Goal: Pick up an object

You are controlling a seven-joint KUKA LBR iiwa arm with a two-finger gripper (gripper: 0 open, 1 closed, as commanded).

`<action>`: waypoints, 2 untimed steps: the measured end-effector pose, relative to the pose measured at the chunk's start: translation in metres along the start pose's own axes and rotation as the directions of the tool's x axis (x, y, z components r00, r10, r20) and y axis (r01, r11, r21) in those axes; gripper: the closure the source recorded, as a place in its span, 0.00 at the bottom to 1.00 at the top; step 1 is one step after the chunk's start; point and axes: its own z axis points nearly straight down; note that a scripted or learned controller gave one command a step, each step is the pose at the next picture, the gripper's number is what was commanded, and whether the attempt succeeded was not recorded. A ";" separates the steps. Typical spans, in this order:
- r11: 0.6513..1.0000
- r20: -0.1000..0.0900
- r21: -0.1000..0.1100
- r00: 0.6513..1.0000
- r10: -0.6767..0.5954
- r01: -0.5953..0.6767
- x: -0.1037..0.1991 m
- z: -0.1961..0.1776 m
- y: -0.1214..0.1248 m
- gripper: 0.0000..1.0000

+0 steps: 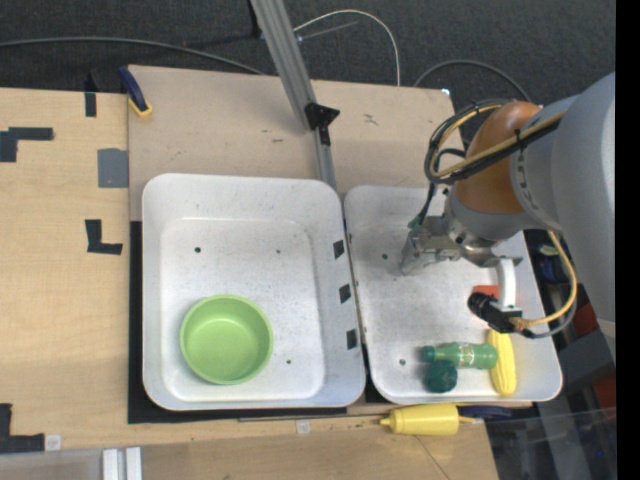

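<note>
The gripper (412, 253) was seen low over the right bin (385, 298), its jaw state indiscernible, well apart from the green bottle (455, 358) and yellow object (503, 360).

One grey arm, orange band above the wrist, entering from the right and bent steeply downward. End effector (412, 255) pointing down at the arm's left end, low and near vertical. Dark cables loop around the wrist and trail off to the right.
</note>
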 end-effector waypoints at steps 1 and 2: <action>1.000 0.000 -0.004 1.000 0.002 -0.002 0.000 -0.042 0.000 1.00; 1.000 0.000 -0.007 1.000 0.001 -0.001 0.003 -0.105 0.000 1.00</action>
